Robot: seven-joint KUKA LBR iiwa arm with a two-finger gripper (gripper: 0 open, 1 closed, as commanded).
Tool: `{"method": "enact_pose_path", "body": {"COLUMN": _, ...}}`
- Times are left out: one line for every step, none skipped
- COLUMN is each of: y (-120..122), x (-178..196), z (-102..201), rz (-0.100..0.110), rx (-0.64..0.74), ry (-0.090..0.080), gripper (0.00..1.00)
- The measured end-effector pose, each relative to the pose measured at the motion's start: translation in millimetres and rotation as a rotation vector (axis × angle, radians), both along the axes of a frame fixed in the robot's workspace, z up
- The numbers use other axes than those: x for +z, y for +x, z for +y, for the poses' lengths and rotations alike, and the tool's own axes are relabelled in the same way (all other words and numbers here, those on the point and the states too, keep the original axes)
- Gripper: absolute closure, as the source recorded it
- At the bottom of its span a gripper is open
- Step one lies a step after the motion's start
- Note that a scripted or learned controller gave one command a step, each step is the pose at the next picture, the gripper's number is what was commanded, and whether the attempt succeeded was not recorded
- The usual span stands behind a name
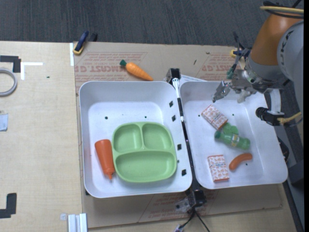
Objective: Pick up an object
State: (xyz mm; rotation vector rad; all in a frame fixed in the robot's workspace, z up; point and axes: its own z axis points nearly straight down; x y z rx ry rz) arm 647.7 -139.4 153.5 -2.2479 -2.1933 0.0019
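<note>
My gripper (231,94) hangs over the far part of the right bin (270,175), its fingers spread apart with nothing between them. Just below and left of it lies a pink-and-white snack packet (214,117). A green bottle (232,137) lies on its side nearer the bin's middle. An orange sausage (240,161) and a second red-and-white packet (218,168) rest near the bin's front. The grey arm with its orange band comes in from the upper right.
The left bin (89,105) holds a green divided plate (144,152) and an orange bottle (105,157) beside it. A toy carrot (136,70) lies on the cardboard behind the bins. A blue clip (81,41) sits at the cardboard's far left corner.
</note>
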Motion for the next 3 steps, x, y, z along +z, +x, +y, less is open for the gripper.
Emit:
{"method": "enact_pose_path", "body": {"y": -74.7, "x": -61.3, "z": 45.8, "rz": 0.0, "rx": -0.1, "ry": 0.0, "gripper": 0.0}}
{"method": "enact_pose_path", "body": {"y": -74.1, "x": -51.5, "z": 45.0, "rz": -0.002, "rx": -0.103, "ry": 0.0, "gripper": 1.0}}
{"method": "enact_pose_path", "body": {"y": -74.2, "x": -51.5, "z": 45.1, "rz": -0.001, "rx": -0.102, "ry": 0.0, "gripper": 0.0}}
